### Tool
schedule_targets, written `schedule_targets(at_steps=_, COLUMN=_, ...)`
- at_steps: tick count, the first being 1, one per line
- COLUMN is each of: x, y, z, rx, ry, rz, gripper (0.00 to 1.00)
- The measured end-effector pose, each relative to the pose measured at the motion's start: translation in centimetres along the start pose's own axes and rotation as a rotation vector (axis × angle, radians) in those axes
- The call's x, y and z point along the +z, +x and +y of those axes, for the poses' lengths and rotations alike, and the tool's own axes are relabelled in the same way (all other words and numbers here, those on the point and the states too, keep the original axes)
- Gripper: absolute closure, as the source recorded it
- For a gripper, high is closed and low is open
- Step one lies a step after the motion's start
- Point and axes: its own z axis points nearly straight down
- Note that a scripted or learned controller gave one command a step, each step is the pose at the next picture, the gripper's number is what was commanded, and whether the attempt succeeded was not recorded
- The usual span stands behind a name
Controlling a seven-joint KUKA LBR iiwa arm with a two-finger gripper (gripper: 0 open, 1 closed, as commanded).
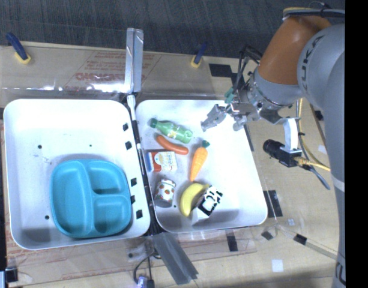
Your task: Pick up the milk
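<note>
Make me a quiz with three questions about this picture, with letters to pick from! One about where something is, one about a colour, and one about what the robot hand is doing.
1. Where is the banana?
A. in the right bin
B. on the blue tray
C. on the floor

2. What colour is the tray in the left bin?
A. red
B. blue
C. yellow

3. What is the gripper doing?
A. squeezing the carrot
B. hanging over the right bin, holding nothing
C. resting on the tray

Answers:
1 A, it lies in the right bin beside the black-and-white milk carton.
2 B, the divided tray is light blue.
3 B, it is above the bin's far corner, apart from the carrot and the green bottle.
</note>
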Motion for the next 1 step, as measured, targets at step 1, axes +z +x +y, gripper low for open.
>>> schedule_targets(at_steps=1, x=-8.38, y=2.15, z=-1.66, rx=0.306, ry=-0.003, rz=-0.001, gripper=0.0)
